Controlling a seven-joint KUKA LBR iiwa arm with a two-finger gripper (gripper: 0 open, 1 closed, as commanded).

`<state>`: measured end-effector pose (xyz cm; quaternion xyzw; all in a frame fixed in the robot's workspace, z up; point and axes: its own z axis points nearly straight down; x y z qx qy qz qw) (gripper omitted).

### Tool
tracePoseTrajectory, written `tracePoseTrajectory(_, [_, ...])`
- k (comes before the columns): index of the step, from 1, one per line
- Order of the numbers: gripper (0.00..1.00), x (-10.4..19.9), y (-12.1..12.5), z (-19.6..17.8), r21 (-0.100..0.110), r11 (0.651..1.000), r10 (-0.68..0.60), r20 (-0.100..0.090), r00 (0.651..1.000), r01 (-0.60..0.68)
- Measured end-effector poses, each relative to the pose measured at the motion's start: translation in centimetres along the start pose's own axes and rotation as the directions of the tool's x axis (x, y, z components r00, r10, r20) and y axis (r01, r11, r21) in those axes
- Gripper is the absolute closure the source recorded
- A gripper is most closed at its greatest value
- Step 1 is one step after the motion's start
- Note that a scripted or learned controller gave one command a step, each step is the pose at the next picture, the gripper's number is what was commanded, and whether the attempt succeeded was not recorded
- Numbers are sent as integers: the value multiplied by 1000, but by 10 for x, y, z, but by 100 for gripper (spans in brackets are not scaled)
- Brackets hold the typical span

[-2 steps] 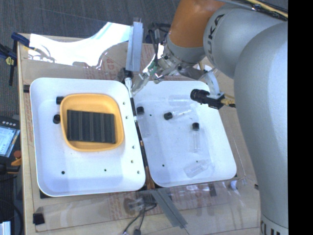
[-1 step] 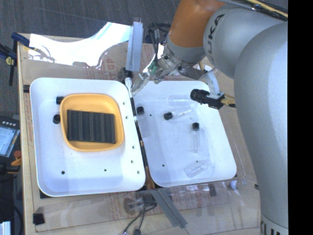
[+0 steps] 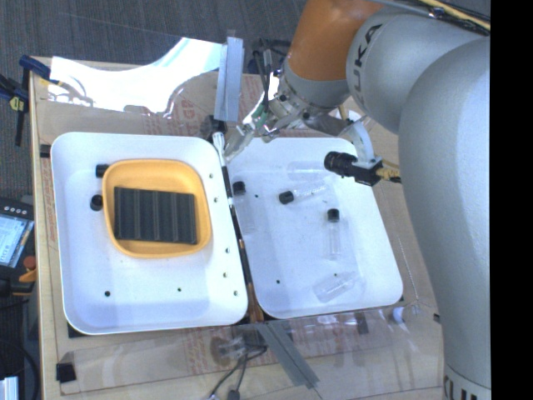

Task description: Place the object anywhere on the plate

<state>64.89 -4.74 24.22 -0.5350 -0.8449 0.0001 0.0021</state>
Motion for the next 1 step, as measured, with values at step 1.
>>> tracePoseTrajectory(1, [0, 53, 34, 27, 1, 972, -235, 2, 972, 235])
